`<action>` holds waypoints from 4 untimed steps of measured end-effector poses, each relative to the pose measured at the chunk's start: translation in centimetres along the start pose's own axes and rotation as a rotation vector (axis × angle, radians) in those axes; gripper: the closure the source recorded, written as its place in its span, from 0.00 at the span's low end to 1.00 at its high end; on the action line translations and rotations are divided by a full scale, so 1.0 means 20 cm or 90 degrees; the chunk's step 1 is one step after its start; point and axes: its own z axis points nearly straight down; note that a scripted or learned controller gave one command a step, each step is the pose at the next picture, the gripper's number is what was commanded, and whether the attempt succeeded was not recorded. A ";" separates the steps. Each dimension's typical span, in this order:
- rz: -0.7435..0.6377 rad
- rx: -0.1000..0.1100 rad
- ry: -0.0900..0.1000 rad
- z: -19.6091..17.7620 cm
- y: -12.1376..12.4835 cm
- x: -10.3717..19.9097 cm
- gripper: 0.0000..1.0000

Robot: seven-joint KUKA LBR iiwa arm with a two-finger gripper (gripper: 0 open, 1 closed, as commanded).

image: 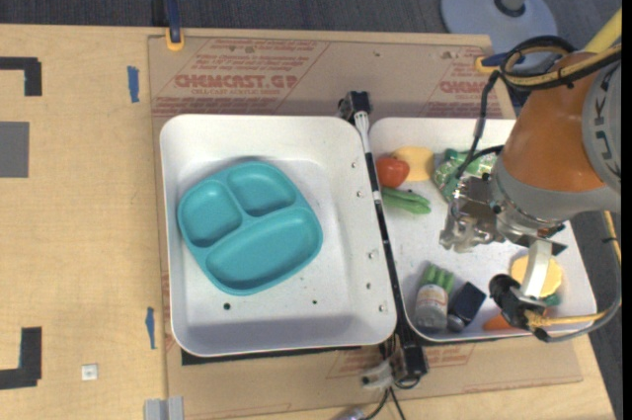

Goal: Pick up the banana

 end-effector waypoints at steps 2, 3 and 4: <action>-0.063 0.000 0.000 -0.09 -0.09 0.27 1.00; 0.007 0.003 -0.001 0.05 -0.12 0.31 1.00; 0.052 -0.017 0.003 0.26 -0.13 0.50 1.00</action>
